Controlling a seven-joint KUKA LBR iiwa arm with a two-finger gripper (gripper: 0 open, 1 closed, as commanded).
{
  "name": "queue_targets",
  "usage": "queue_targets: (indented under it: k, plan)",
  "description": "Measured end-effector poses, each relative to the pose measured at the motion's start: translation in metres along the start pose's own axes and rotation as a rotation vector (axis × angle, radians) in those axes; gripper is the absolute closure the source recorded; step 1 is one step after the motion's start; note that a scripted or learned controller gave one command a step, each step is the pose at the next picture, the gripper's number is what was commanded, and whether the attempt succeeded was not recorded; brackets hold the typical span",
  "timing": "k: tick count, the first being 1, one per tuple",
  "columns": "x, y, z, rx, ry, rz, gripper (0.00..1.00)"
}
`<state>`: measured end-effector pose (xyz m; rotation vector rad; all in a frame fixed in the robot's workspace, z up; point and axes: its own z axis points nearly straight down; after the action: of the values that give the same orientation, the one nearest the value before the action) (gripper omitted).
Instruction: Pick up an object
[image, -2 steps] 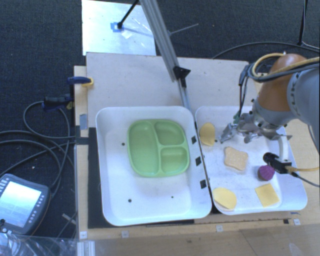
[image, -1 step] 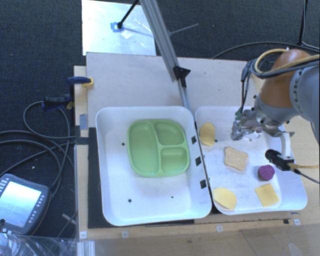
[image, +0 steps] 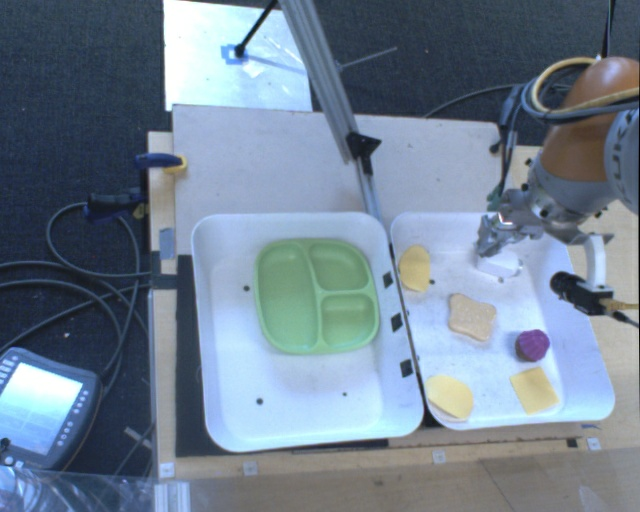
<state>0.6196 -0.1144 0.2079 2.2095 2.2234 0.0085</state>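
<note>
From my overhead camera I see the gripper (image: 497, 243) low over the far part of the right bin (image: 600, 395), close to that bin's back rim, with the grey wrist and orange band rising off to the right. I cannot tell whether its fingers are apart or together; they blur into a small white piece (image: 500, 268) lying just beneath them.

Open floor lies in the middle of this bin, between the gripper and the items nearer me. A yellow round (image: 415, 267) sits against the left wall. The toast (image: 472, 317) lies mid-bin, its long axis running left to right with a slight tilt. A purple ball (image: 532, 345) rests just right of it, apart. A yellow square (image: 534, 389) lies near the front right corner, turned at a slant, and a second yellow piece (image: 449, 396) overlaps the front left rim.

The left bin (image: 225, 400) holds a green tray (image: 317, 296), three compartments, set toward the back with bare white floor in front.

Both bins sit on a pale board (image: 260, 160). A metal pole (image: 330, 85) slants down to the seam between them. Dark carpet (image: 70, 100) surrounds the bench, with cables (image: 80, 270) and a pendant (image: 40, 405) at left.
</note>
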Motion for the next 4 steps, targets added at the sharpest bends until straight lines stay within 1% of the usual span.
queue_targets:
  k: [1,2,3,4]
  plan:
    - [-0.001,0.006,-0.065,-0.001,0.000,0.000,1.00]
    - [-0.001,0.008,-0.086,0.003,0.001,-0.001,1.00]
    - [0.051,0.008,-0.087,0.007,0.003,-0.004,1.00]
    - [0.104,0.006,-0.065,0.009,0.003,-0.005,1.00]
